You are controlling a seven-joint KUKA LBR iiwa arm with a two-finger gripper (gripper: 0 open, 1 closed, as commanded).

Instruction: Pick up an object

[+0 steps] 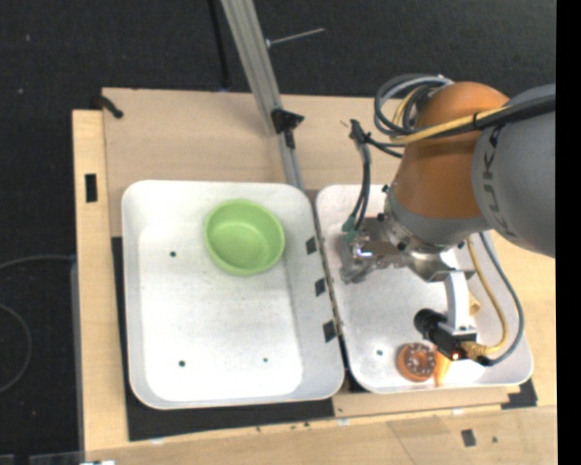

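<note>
Camera view: arm [465, 163] hides much right bin [387, 356]; pincer [356, 256] state unclear.

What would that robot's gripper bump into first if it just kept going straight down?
Most likely the bare white floor of the right bin, under the gripper. Depth is hard to judge; the small orange object lies off to the side.

wooden bench [194, 134], two white bins [223, 356]
</note>
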